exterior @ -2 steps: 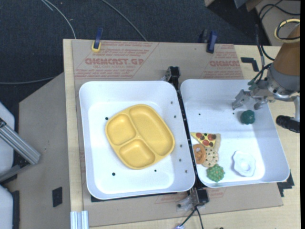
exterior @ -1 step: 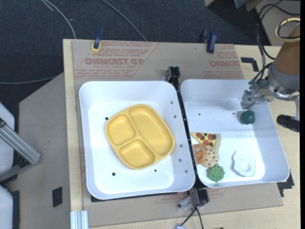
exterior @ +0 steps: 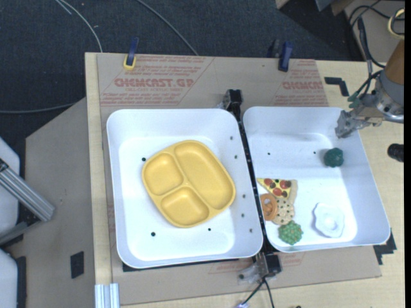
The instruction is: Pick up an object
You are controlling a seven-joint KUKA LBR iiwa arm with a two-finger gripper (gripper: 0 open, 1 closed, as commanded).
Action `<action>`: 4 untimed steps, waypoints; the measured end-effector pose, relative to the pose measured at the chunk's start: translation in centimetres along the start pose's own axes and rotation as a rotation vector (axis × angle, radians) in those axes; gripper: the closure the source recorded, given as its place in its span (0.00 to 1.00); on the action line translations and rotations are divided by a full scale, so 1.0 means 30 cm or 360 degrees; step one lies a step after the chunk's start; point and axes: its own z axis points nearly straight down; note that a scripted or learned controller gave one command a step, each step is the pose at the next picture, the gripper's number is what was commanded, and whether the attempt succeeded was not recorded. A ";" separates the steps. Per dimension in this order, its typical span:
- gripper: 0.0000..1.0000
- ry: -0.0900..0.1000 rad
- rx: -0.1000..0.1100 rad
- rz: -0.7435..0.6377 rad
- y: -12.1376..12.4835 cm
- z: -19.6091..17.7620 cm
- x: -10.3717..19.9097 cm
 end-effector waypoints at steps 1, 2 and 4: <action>1.00 0.0000 0.0000 0.0000 -0.015 -0.157 -0.013; 1.00 0.0001 0.0001 0.0000 -0.013 -0.284 -0.014; 1.00 0.0001 0.0002 0.0000 -0.039 -0.299 0.253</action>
